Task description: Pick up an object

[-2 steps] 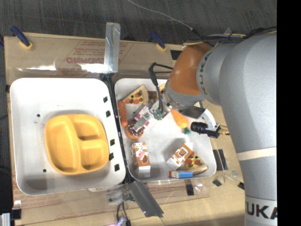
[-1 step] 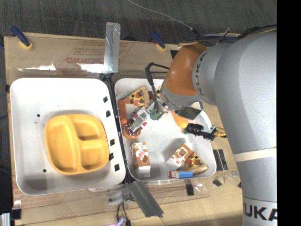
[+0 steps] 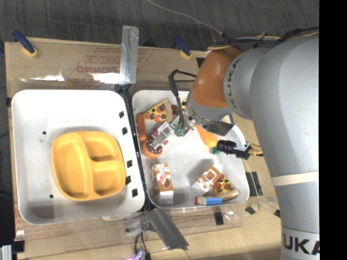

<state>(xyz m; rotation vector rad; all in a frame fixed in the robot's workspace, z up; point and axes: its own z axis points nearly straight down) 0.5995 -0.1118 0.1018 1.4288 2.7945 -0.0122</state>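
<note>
Camera view: Two shallow white bins are seen side by side on the bench. In the left bin (image 3: 32, 145) a yellow compartment tray (image 3: 88, 163) is lying flat, well apart from all other items.

The right bin (image 3: 238, 184) is occupied by several toy food pieces. A pizza slice (image 3: 157, 112) is found at the upper left corner, with a red sausage (image 3: 140, 125) just beside it along the left wall. A small carton (image 3: 162, 181) stands near the lower left, a second pizza slice (image 3: 218, 183) lies at the lower right, and a red and blue marker (image 3: 208, 200) rests along the bottom wall. An orange carrot (image 3: 206, 136) is partly covered by the arm.

The gripper (image 3: 162, 136) is lowered into the upper left part of the right bin, directly over a dark round item (image 3: 152, 149) by the left wall. Whether the fingers are spread or closed cannot be told, nor whether anything is held between them.
</note>
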